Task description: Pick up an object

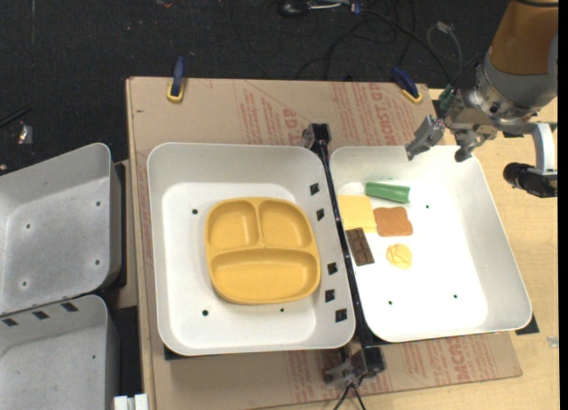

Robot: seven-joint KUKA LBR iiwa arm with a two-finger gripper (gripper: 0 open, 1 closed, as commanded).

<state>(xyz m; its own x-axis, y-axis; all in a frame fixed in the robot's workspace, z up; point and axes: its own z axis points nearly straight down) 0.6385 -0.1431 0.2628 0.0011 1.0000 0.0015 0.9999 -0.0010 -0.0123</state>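
Observation:
In the right bin (461, 297) several small items lie near its left wall: a green cylinder (388, 192), a pale yellow square slab (356, 211), a brown toast-like square (392, 221), a dark brown bar (358, 246) and a small yellow round piece (398, 256). My gripper (441, 143) hangs over the bin's far edge, up and to the right of the green cylinder. Its two fingers are spread apart with nothing between them.
A yellow divided plate (263, 250) lies in the left bin (177, 311). Two more white bins (53, 213) sit off the bench at the left. Clamps (177, 79) hold the cardboard at the back, and cables lie on the floor behind.

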